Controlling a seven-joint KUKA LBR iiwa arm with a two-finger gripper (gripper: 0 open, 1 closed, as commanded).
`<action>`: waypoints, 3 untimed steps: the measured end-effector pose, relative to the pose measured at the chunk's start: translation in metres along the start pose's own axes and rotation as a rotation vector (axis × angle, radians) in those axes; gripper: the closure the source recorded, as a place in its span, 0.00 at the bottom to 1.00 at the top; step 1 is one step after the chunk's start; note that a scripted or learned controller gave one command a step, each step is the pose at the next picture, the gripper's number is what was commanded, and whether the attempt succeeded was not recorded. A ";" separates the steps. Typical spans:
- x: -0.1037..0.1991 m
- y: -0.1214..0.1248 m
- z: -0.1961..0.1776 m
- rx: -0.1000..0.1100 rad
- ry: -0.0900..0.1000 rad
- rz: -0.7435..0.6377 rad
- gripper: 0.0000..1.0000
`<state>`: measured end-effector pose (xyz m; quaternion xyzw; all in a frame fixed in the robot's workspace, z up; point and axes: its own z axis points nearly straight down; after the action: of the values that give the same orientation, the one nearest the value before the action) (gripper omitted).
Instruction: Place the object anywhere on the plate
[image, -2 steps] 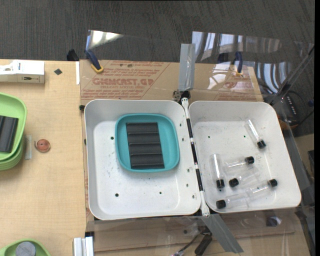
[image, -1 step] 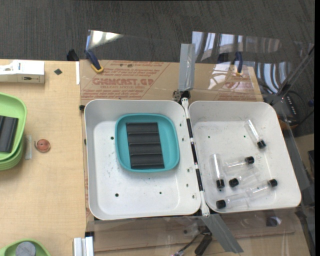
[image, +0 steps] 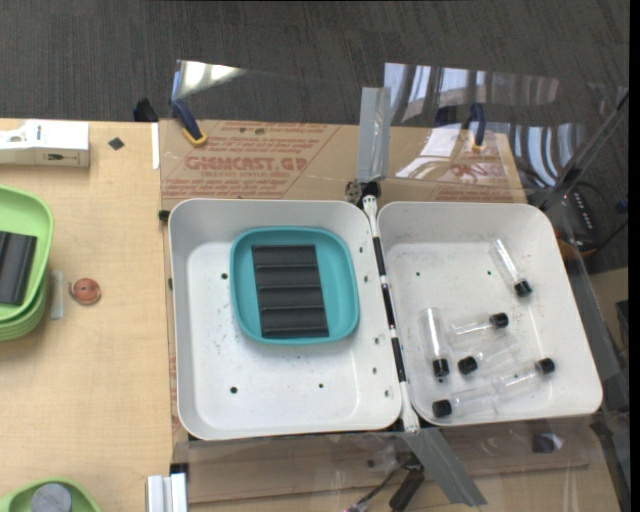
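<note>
A teal plate (image: 295, 285) with a dark ribbed insert is seen in the left bin (image: 200, 380). Right of the plate, six clear black-capped tubes (image: 478, 327) are scattered in the right bin (image: 560, 240). The claw's state cannot be told.

A cardboard sheet (image: 300, 160) lies behind the two white bins (image: 200, 330), while the tabletop (image: 90, 400) carries a green tray (image: 25, 215), a white box (image: 45, 143) and a brown disc (image: 86, 291)
</note>
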<state>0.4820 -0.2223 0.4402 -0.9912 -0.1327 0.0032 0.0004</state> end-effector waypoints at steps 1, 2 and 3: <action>0.007 0.002 0.000 0.000 0.001 0.063 0.00; 0.013 0.003 0.000 0.000 0.001 0.061 0.00; 0.017 0.004 0.000 -0.001 0.001 0.061 0.00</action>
<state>0.4995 -0.2215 0.4402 -0.9947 -0.1024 0.0026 0.0000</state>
